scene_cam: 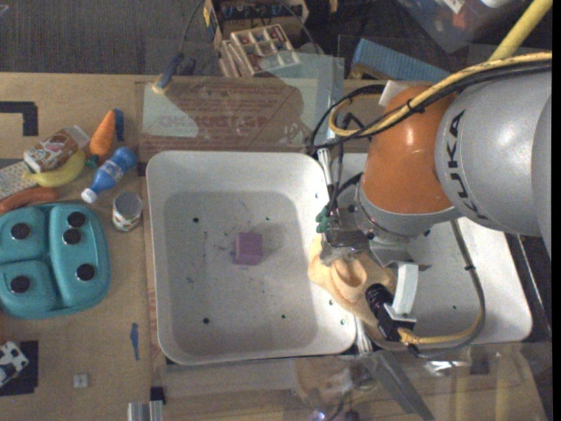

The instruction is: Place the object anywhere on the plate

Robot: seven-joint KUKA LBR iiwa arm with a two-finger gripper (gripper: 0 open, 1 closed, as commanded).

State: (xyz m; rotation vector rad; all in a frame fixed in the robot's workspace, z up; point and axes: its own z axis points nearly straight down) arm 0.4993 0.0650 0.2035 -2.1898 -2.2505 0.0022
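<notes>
A small purple cube lies near the middle of the left white bin. My gripper hangs over the seam between the two bins, at the left edge of the right bin, pointing down. Directly beneath it sits a pale peach, rounded thing, partly hidden by the gripper body; I cannot tell whether it is held or merely lying there. The grey arm with its orange band covers most of the right bin. The cube lies about a hand's width left of the gripper.
On the bench left of the bins lie a teal moulded tray, a small can, a blue-and-white bottle, a carrot and a banana. A clear sheet and a box sit behind. Cables loop over the right bin.
</notes>
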